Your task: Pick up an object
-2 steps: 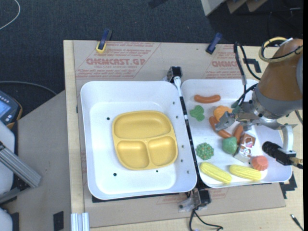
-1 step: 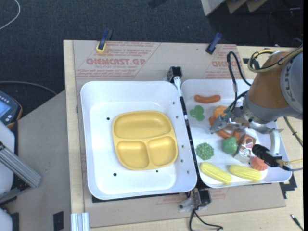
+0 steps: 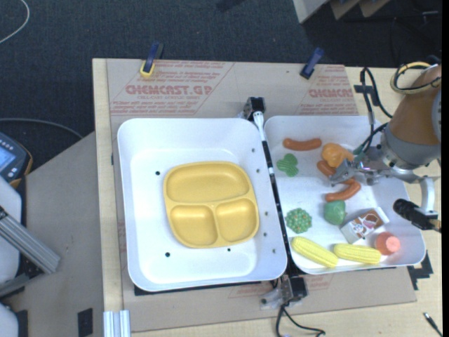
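- The gripper [image 3: 349,166] is positioned low in the right bin [image 3: 414,255], at the orange toy [image 3: 334,154]; finger state cannot be determined.
- No object is seen gripped.
- Sausages [image 3: 302,144], corn [image 3: 314,251] and broccoli [image 3: 299,220] are scattered nearby, within reach.

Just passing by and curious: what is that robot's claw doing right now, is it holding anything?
Gripper: low in the right bin among the toy food; grip state cannot be told.

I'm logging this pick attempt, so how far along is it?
Done: the gripper has reached into the right bin, beside the orange toy. In hand: nothing visibly. Left: grasping and lifting something; the sausages, corn and broccoli lie in the bin.
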